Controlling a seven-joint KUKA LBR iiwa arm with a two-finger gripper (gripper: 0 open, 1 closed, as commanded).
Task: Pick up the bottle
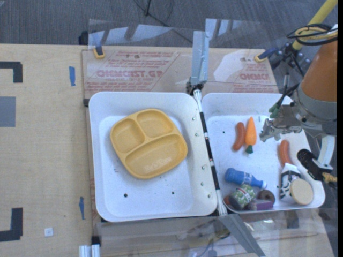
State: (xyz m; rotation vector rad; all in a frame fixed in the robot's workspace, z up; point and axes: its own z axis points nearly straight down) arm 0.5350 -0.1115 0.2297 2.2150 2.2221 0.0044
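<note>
Your pincer [270, 131] hangs over the right bin [220, 123], toward its far right side, with the grey wrist and orange band rising behind it. Whether it is released or clenched cannot be made out at this angle, and nothing is visibly caught in it, so treat it as carrying nothing.

Just left of the pincer lie an orange carrot [250, 132] and a redder sausage-like piece [238, 136], side by side. Another orange piece [283, 153] sits below it, near the bin's right wall.

The blue bottle [244, 178] is your target. It lies on its side in the near part of the right bin, cap end pointing right, well apart from the pincer. A round green and purple item [245, 196] touches it on the near side, and a black-and-white toy [286, 183] sits to the right.

Bring the pincer toward you and left until it is centred over the bottle's body. Turn it across the long axis, then descend from the far side, where the floor looks free. The left bin holds a yellow divided plate [149, 142]; leave it alone.
</note>
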